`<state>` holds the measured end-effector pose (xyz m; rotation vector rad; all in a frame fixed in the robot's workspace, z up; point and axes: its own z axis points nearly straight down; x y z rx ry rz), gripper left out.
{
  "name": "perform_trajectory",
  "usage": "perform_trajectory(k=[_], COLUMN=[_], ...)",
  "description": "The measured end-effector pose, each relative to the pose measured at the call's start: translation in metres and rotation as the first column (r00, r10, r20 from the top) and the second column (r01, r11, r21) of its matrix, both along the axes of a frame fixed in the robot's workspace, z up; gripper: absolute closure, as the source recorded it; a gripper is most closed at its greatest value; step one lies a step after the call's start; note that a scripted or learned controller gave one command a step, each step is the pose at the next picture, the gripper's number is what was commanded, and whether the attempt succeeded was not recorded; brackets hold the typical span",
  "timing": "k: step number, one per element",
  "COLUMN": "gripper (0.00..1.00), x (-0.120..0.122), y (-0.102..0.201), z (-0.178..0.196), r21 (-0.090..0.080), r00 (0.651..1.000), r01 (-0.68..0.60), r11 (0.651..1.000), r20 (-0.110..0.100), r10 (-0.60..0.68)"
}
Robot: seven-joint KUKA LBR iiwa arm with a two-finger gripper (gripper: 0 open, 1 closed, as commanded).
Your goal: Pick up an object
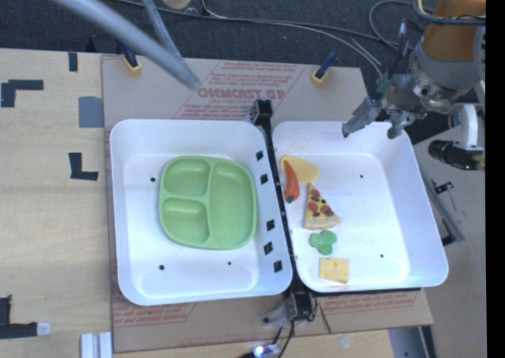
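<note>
green divided plate [208,202] in left bin [134,214], cardboard sheet [237,84] under bins

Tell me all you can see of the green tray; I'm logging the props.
The green tray is pale green, plastic-looking, a rounded rectangle with three sunken compartments: two on the left, one long on the right. It lies flat and slightly turned in the left bin, near its centre, touching only the bin floor.

Left white bin [130,191]: green divided plate [208,202] lying flat | Right white bin [394,199]: along its left side, orange carrot [291,180] on yellow piece [304,169], pizza slice [319,209], green broccoli [323,240], yellow cheese block [333,270] | End effector [369,124]: fingers spread, holding nothing, above right bin's far edge | Table [47,191]: light wood.
</note>
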<state>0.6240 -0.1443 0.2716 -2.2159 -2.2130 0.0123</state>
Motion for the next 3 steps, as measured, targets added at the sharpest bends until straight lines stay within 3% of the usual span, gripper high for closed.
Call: perform_trajectory(k=[1, 3], gripper=[0.0, 0.0], x=[0.002, 0.004], y=[0.0, 0.001], z=[0.007, -0.123], r21=[-0.002, -0.002], r00=[1.0, 1.0], r01=[-0.003, -0.002], r11=[1.0, 1.0], r20=[0.011, 0.004], r10=[0.003, 0.002])
